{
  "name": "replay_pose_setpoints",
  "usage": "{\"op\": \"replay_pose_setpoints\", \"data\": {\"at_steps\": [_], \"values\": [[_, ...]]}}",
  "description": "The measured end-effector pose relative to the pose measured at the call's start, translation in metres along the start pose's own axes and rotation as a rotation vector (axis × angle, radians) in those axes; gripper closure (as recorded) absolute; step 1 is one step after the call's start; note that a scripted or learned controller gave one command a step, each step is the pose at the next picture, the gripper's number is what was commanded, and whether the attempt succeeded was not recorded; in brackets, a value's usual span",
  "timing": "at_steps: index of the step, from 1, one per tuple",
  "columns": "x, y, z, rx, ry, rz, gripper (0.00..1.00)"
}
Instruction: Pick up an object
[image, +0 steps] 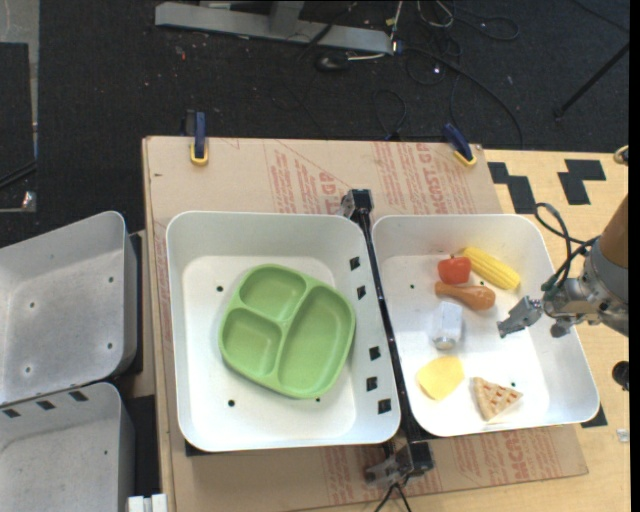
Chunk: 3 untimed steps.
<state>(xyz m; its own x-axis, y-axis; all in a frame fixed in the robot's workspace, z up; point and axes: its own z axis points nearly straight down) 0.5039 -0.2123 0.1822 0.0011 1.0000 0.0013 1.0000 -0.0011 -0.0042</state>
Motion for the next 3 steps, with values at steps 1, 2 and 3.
{"op": "replay_pose_setpoints", "data": {"at_steps": [1, 2, 3], "values": [[0.002, 0.008, 0.06, 0.001, 0.001, 0.0, 0.0], [0.002, 0.009, 0.046, -0.005, -0.002, 0.0, 1.0], [0.0, 0.011, -0.018, -0.011, -0.004, -0.004, 1.0]]}}
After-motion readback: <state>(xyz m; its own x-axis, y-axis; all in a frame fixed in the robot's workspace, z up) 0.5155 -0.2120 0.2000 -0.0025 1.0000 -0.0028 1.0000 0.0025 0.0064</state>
